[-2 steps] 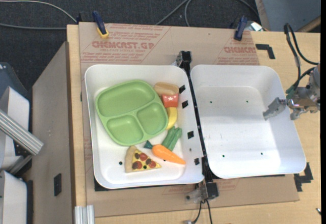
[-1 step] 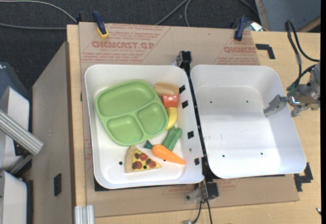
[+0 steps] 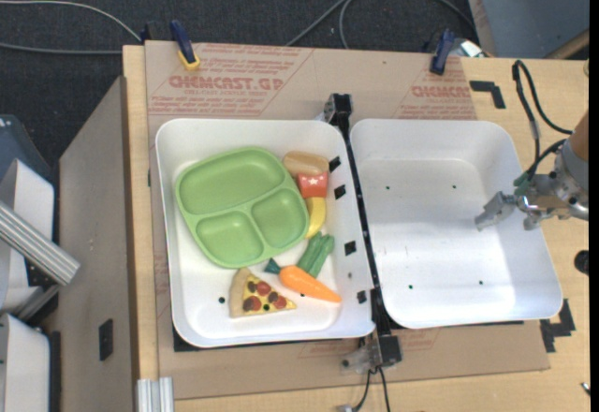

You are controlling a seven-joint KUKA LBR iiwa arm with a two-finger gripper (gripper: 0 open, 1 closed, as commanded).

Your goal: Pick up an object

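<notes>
All the pickable toys lie in the left bin (image 3: 173, 213), well apart from the gripper (image 3: 510, 210), across the divider from its fingers. A green sectioned plate (image 3: 241, 204) sits farthest from them; nearer are a bread roll (image 3: 305, 163), red block (image 3: 314, 183), banana (image 3: 317, 216), green pod (image 3: 316, 254), carrot (image 3: 309, 283) and pizza slice (image 3: 258, 294) (lying flat)

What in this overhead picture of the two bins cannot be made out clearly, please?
- Grey arm: cut off by the camera view's right edge.
- Two-finger gripper: too small to read.
- Yellow banana-like toy: partly hidden behind the green divided plate.
- Dark green toy vegetable: too small to identify.
</notes>
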